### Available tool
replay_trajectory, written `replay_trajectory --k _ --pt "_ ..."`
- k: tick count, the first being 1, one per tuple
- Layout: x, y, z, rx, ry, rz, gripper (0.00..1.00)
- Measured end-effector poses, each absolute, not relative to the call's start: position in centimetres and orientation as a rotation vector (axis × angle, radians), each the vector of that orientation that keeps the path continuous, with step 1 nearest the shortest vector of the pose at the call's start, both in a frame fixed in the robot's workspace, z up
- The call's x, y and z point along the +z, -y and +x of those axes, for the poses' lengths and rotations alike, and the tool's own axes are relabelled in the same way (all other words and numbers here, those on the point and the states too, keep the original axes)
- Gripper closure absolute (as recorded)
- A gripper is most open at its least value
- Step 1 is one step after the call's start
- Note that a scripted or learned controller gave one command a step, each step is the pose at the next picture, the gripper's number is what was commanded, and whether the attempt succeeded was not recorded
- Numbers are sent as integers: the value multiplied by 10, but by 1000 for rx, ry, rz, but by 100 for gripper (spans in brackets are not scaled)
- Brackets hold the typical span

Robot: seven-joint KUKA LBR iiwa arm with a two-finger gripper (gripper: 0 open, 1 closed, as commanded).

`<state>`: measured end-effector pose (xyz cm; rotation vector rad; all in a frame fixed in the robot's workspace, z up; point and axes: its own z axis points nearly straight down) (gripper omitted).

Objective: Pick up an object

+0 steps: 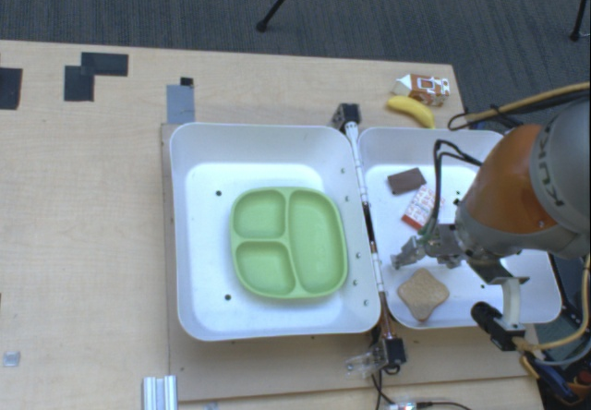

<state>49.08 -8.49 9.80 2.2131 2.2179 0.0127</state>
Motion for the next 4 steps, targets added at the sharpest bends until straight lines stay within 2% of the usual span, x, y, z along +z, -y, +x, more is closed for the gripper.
replay_trajectory --k 1,2,3,4 --pt "108 84 492 17 -2219 2210 100" --pt "108 84 492 17 -2219 2210 0" --pt "119 83 494 21 -2221 2205 100" --pt "119 83 494 21 -2220 2207 0"
